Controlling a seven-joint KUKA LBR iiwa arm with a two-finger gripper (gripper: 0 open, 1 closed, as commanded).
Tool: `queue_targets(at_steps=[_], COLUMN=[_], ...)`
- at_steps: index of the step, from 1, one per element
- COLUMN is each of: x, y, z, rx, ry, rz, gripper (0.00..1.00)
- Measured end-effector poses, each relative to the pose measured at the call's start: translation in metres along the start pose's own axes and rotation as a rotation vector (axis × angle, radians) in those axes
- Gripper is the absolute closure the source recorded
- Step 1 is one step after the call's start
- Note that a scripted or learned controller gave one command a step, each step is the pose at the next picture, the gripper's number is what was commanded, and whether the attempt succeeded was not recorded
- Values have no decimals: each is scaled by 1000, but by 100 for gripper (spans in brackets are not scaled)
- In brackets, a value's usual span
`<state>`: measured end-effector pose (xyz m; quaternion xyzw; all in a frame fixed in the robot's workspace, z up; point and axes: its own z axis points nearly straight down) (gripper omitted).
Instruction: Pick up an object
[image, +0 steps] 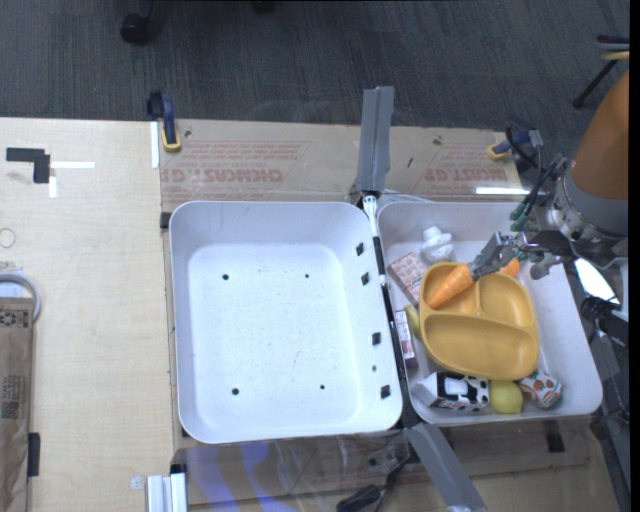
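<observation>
My gripper (487, 262) hangs low over the upper part of the right bin (585, 345), reaching in from the right. Its tip is right at the thin end of an orange carrot-shaped toy (447, 284). That toy lies on the upper left corner of a yellow divided plate (480, 335). A small orange patch shows just right of the gripper tip. Whether the gripper touches the toy is unclear. Other items here are a white lumpy object (436, 241), a small printed box (406, 271), a black-and-white toy (460, 391), a yellow-green ball (506, 397) and a patterned piece (541, 388).
The left bin (180, 300) sits beside the right one, a hinged divider between them. Grey posts stand at the back middle (376, 140) and the front (440, 470). The arm's orange band (610, 140) is at the right edge. Blue-yellow clamps (165, 125) hold the cardboard behind.
</observation>
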<state>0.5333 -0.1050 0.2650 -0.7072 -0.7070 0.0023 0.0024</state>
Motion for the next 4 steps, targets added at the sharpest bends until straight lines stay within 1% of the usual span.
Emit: queue_targets(at_steps=[1,2,3,4], x=[4,3,3,4], y=[25,25,25,57], z=[82,73,73,132], rx=[-3,-4,-3,-14], ry=[0,-1,-1,-6], rz=[-286,-282,-283,-441], gripper=[0,100,0,0])
